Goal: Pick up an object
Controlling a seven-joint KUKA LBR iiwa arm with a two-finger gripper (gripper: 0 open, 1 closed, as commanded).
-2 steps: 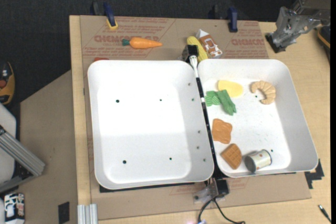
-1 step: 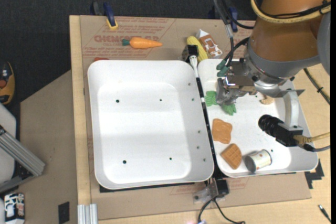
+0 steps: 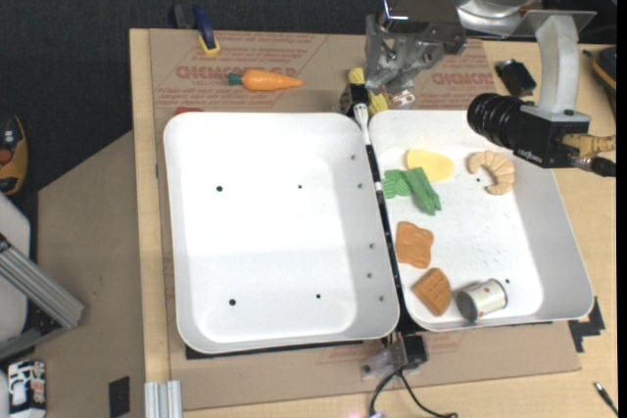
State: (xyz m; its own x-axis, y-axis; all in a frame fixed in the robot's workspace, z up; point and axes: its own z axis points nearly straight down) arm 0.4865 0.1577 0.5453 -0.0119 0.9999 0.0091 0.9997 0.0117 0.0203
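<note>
Presently the gripper [image 3: 394, 78] hangs above the bins' far edge; its grip state cannot be told. Croissant [image 3: 493, 170], yellow piece [image 3: 431, 163] and green piece [image 3: 413, 187] lie unpicked in the right bin [image 3: 549, 240].

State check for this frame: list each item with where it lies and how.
gripper: raised above the bins' far edge
carrot: on the cardboard, outside the bins
yellow piece: lying in right bin
green vegetable: lying in right bin
croissant: in right bin
silver can: on its side, right bin
</note>
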